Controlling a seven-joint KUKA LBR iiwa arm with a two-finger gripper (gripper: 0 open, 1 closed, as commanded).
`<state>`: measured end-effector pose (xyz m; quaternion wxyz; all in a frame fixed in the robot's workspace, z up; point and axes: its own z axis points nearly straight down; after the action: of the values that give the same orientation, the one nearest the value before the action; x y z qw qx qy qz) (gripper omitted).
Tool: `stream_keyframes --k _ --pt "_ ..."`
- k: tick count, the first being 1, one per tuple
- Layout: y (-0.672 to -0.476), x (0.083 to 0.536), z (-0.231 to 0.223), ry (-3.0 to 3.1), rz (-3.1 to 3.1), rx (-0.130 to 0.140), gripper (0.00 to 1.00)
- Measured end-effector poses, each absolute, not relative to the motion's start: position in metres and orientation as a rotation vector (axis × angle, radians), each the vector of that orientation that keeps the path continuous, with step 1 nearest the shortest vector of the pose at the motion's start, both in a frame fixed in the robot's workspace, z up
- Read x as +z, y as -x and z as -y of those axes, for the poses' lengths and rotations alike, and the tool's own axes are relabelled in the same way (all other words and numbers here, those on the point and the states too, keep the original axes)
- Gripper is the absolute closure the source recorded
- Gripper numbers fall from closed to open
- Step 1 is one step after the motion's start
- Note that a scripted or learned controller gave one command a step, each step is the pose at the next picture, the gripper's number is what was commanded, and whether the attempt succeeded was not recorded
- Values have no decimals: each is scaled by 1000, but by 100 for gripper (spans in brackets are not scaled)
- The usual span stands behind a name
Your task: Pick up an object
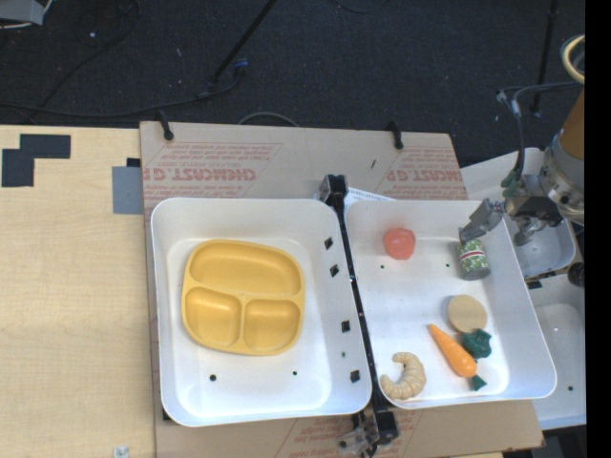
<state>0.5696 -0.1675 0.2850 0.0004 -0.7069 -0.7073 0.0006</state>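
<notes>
Two white bins are sitting side by side on the bench. The left bin (162,303) is holding a yellow divided plate (243,296). The right bin (535,351) is holding the smaller objects: a red ball (400,243) at far centre, a tan disc (466,313) at right, an orange carrot (452,349) lying aslant just nearer, a curled beige shrimp (406,375) at the near edge, and a small green-speckled can (473,259) by the far right wall.

The gripper (480,222) is hanging above the can at the right bin's far right side; whether its fingers are parted or closed cannot be told, and whether it is touching the can cannot be told either.

The can is judged the likeliest thing to be picked up. It is probably light and stiff, with smooth, somewhat slippery sides; a hold across its round body, near mid-height, is suiting it best.

The can is lying close to the bin's right wall, so the outer finger is having little room there. Open floor is lying to its left, toward the ball.
</notes>
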Motion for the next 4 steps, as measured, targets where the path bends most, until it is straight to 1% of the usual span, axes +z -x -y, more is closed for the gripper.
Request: stream_keyframes --k 1,2,3,4 --pt "-571 222 172 2216 2216 8 0" --pt "-574 177 169 2216 2218 6 0" --pt "-565 117 173 2216 2216 7 0" --pt "-566 130 174 2219 2215 5 100"
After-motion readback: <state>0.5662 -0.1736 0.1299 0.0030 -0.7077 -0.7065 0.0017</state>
